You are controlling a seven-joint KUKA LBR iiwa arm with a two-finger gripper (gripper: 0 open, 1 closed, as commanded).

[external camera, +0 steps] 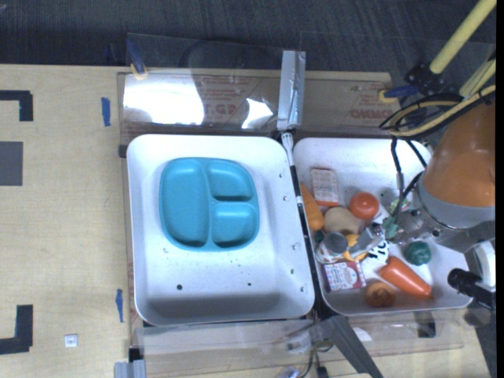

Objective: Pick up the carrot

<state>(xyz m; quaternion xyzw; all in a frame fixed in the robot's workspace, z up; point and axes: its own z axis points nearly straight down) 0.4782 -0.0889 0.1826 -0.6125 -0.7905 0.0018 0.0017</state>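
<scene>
The tapered orange carrot (406, 278) is seen lying aslant near the front of the right shallow white bin (346, 150), beside a green ball (418, 252) and a red tomato (364, 205). The pincer (383, 233) is lowered among the clutter; whether it is wide or narrow cannot be told. A blue divided plate (208, 202) is held in the left bin (220, 290).

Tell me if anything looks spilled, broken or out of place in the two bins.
Nothing looks spilled or damaged. The blue divided plate lies flat in the left bin. The right bin holds a jumbled pile of toy food, with the carrot lying at its near edge.
</scene>
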